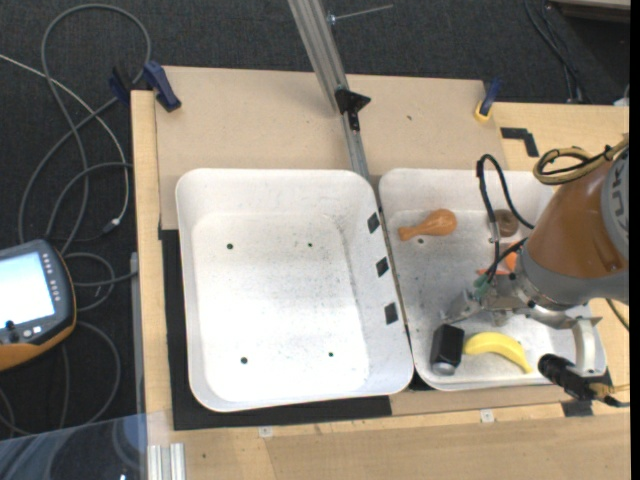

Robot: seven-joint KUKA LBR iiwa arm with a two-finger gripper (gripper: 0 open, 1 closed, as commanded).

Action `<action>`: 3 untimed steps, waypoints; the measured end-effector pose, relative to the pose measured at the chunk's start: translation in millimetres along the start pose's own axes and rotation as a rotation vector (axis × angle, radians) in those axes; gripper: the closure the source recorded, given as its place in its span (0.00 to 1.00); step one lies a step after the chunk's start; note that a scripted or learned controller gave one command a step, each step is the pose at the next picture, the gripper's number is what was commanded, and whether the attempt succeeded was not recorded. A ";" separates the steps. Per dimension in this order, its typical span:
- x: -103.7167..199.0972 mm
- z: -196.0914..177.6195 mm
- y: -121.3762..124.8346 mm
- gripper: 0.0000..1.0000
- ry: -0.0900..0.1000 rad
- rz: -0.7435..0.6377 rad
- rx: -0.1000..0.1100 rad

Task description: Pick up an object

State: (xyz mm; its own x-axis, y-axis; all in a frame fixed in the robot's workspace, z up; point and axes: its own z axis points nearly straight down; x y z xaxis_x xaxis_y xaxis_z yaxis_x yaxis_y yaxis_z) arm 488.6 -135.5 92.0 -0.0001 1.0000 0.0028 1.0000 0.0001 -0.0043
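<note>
The right bin point(420, 190) holds a tan pear-shaped object point(429, 225) near its back, a black cylinder point(446, 348) at its front left, and a yellow banana point(498, 349) at the front. The arm's orange wrist point(580, 233) covers the bin's right side. My gripper point(490, 290) reaches down just behind the banana and right of the black cylinder. A small orange and green item point(500, 265) peeks out beside the wrist. The arm hides the fingers' tips, and nothing shows between them.
The left bin point(200, 208) sits beside the right one, with black tabs point(381, 266) along the shared wall. A metal pole point(318, 38) slants in from the top. A black cable point(487, 183) loops off the arm. A handheld pendant point(30, 298) lies far left.
</note>
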 end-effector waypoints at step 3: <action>10.5 -114.1 2.8 1.00 -0.004 -0.002 -0.012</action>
State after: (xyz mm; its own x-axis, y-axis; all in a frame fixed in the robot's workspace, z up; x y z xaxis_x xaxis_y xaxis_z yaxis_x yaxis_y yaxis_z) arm 491.9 -125.3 206.1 -0.0023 1.0000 -0.0016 1.0000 0.0023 0.0072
